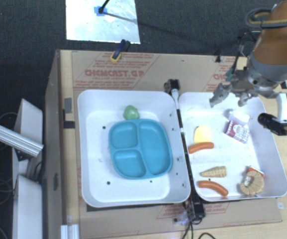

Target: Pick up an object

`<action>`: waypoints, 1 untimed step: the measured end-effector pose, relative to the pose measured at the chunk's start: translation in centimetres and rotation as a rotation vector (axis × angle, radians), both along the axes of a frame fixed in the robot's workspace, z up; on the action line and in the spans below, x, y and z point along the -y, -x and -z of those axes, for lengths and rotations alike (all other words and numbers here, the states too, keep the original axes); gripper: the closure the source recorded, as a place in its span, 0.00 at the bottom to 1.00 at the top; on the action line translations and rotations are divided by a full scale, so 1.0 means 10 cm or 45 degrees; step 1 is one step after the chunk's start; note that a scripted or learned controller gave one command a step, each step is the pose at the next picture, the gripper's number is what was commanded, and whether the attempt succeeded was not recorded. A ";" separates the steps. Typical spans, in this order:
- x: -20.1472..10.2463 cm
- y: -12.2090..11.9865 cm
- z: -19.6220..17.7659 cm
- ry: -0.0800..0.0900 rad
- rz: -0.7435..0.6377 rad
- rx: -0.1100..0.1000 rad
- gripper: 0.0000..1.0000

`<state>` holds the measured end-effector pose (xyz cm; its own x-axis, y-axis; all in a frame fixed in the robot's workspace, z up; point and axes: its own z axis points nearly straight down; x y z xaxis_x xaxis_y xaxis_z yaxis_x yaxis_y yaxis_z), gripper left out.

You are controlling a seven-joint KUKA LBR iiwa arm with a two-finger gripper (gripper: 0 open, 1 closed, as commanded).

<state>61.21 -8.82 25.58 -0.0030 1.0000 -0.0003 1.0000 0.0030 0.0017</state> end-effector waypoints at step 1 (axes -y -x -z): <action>-0.14 0.27 0.48 0.000 0.002 -0.002 0.00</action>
